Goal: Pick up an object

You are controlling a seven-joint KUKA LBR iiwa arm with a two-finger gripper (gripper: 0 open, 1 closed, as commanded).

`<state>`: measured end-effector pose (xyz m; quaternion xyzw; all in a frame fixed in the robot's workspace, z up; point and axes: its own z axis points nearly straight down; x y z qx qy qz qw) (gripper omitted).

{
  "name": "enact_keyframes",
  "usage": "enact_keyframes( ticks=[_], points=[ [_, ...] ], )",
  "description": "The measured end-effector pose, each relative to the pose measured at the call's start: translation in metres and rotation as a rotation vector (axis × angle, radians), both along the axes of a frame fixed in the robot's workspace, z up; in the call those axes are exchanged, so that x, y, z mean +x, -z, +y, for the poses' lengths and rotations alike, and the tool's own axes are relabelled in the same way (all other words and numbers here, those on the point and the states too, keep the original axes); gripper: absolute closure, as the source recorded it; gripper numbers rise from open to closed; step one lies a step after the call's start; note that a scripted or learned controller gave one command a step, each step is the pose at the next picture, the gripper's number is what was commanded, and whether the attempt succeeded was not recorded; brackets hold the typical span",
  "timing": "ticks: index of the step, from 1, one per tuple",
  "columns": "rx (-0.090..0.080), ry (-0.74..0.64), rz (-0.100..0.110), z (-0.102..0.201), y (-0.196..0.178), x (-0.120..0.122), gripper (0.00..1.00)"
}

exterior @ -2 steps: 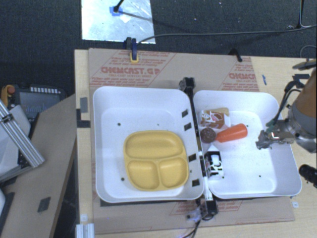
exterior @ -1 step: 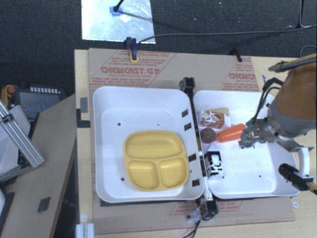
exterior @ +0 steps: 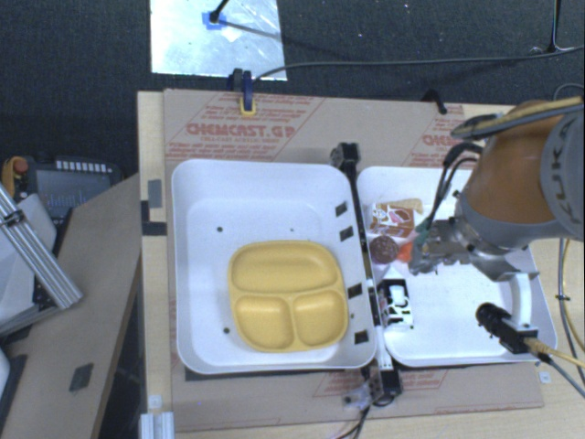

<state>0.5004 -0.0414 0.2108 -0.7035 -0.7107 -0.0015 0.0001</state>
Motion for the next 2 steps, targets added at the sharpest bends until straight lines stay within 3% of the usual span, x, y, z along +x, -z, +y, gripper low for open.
enact_keyframes(
  ticks=[2],
  points=[
    [0.000, 0.000, 0.000, 0.105, -0.003, 0.021, 1.00]
  ],
)
